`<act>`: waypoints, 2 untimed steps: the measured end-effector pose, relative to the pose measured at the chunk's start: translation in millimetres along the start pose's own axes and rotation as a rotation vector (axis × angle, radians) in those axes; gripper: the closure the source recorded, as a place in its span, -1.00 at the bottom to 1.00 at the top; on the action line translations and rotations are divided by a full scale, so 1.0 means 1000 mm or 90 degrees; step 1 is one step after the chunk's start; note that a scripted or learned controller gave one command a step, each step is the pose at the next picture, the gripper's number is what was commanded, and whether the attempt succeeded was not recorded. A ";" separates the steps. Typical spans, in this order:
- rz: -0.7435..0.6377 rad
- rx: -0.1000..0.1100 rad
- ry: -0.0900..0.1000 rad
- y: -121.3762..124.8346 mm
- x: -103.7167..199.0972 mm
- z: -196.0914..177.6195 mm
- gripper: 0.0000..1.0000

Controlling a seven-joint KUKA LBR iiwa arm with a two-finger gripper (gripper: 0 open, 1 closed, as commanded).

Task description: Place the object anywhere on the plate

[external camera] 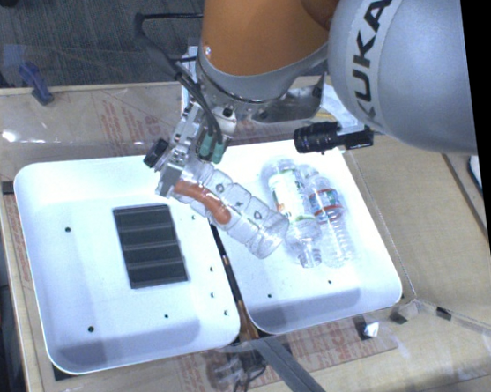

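In the camera view the arm reached in from the right, and the tool was over the inner edge of the left bin, at the upper end of a clear bottle with an orange mark near its top. This bottle lay at a slant across the border between the 2 bins, its lower end in the right bin. The tool touched or nearly touched the bottle, but I cannot tell if it was clenched on it or released; the wrist hid that part. The plate, a dark ridged rectangle, lay in the middle of the left bin, near the bottle but apart from it. I judged the step as pick-up or early carry, i.e. not yet placed. The next move probably needed a firm hold, then travel left and down to the plate. Two other bottles lay together in the right bin. Writing: "KUKA" in black on the arm; the bottle labels and the faint red print on the table were too small to read.
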State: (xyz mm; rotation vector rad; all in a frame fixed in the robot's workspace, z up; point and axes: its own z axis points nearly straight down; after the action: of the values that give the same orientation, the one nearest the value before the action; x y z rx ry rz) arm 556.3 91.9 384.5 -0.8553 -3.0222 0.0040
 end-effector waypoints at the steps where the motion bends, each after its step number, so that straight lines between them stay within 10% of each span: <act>1: 0.000 -0.001 -0.001 0.000 0.000 -0.001 -1.00; 2: 0.116 0.001 0.001 0.028 0.022 0.142 -1.00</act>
State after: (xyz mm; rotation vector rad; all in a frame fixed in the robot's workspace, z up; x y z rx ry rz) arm 552.1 127.3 242.6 -1.1257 -2.9299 0.0047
